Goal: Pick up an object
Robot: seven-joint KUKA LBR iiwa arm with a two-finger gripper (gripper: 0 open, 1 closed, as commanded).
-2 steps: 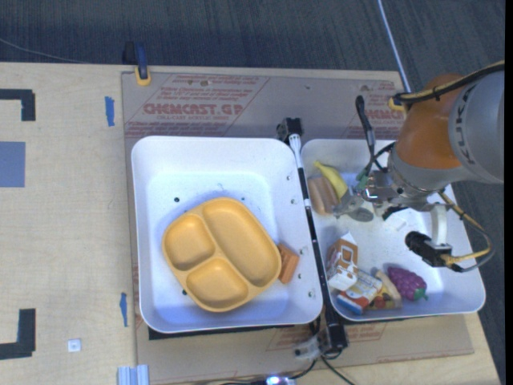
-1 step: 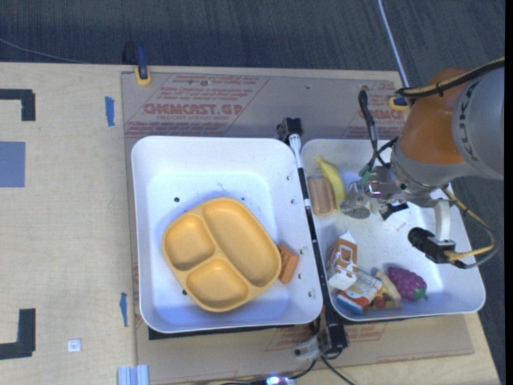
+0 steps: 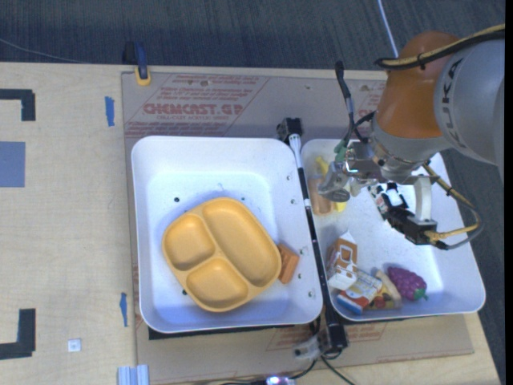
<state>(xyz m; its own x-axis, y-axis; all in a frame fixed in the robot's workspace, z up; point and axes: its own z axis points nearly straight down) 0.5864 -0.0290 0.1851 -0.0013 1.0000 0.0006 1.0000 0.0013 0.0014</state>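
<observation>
Partly, arm (image 3: 433,95) hides right bin (image 3: 449,295); objects beneath unclear

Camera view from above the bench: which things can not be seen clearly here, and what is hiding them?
- Gripper: fingers blurred against clutter below the grey wrist; open or shut unclear.
- Yellow item in the right white bin: mostly covered by the gripper; identity unclear.
- Small orange piece in the left white bin: partly tucked behind the yellow divided plastic plate.
- Pile beside the purple toy grapes: overlapping, too small to separate.
</observation>
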